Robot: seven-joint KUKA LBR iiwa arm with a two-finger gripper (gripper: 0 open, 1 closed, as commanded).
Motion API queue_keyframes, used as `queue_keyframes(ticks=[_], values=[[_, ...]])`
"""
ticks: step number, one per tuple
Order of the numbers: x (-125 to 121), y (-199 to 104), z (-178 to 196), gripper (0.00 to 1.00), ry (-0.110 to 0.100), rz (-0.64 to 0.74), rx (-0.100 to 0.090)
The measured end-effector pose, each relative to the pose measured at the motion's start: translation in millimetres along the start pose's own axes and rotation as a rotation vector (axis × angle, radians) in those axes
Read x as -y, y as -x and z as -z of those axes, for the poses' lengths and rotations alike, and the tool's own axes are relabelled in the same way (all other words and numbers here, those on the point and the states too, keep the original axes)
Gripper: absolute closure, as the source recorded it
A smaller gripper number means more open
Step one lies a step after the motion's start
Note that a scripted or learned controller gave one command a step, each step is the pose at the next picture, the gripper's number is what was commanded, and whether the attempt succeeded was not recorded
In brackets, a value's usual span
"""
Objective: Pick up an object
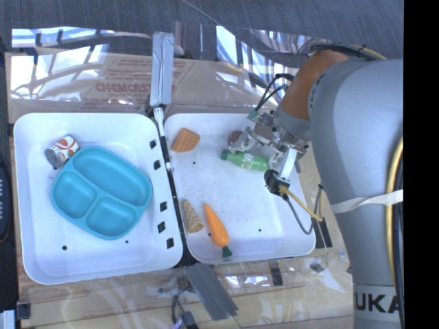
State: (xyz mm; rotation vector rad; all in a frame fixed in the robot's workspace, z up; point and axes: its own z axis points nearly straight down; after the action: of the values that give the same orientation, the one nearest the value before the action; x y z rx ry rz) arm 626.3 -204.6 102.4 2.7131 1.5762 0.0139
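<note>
Reaching into the right bin (206, 252) from the right, the grey arm is bending down so its gripper (255, 144) is sitting right over one green bottle (245, 160) near the bin's back.

I cannot tell how the jaws are standing. One orange carrot (217, 229), one cone (193, 216) and one brown wedge (185, 140) are lying there too. One blue plate (101, 191) and one small can (62, 150) are lying in the left bin (41, 252).

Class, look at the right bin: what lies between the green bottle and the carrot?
In the camera view, nothing: bare white bin floor separates the green bottle from the carrot. The ice-cream cone lies left of the carrot, off that line.
</note>
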Motion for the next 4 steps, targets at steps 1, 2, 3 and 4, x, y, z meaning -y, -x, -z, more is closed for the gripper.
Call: queue_keyframes(ticks=[1, 2, 3, 4], values=[[-1, -19, -11, 0.0, -0.01, -0.296, 0.007], [0, -21, -1, 1.0, -0.014, -0.287, 0.007], [85, -101, 91, 1.0, -0.009, -0.488, 0.005], [126, -162, 192, 1.0, -0.007, -0.697, 0.005]])
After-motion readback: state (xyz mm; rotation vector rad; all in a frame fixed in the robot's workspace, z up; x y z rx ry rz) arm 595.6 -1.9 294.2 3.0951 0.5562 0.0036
